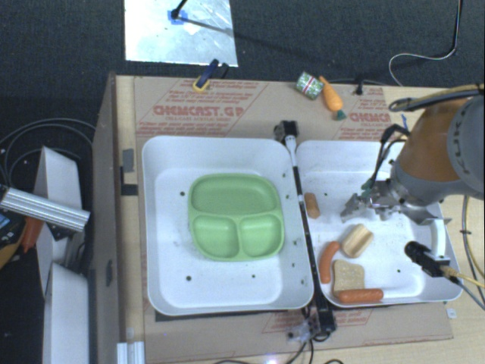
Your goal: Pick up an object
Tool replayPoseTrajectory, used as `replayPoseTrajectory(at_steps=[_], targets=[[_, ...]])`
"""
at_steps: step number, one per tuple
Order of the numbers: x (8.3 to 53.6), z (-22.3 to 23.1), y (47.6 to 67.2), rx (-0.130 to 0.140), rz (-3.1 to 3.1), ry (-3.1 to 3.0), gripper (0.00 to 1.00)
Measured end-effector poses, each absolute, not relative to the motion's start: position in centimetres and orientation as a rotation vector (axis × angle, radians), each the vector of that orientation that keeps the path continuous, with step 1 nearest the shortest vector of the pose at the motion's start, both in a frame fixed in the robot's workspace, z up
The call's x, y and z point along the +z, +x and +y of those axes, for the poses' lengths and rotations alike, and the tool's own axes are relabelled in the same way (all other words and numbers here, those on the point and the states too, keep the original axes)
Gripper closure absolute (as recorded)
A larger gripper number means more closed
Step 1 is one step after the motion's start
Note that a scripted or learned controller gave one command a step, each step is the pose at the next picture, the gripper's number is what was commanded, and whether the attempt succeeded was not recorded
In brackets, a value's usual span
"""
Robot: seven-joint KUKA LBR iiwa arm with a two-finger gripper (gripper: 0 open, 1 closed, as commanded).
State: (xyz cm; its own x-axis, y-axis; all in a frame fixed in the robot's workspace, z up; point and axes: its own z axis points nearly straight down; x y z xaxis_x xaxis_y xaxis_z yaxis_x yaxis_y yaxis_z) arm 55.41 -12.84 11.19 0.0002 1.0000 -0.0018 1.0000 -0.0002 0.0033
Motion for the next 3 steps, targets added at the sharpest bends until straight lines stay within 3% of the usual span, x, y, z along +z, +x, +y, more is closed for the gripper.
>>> replayPoseTrajectory(at_steps=[1,2,3], targets=[[8.6,-10.9,51.9,0.001,2.222,2.221,0.0],[8.5,-9.0,61.7,0.004,2.224,2.216,0.0],[9.9,-14.4,55.5,-0.001,2.222,2.219,0.0]])
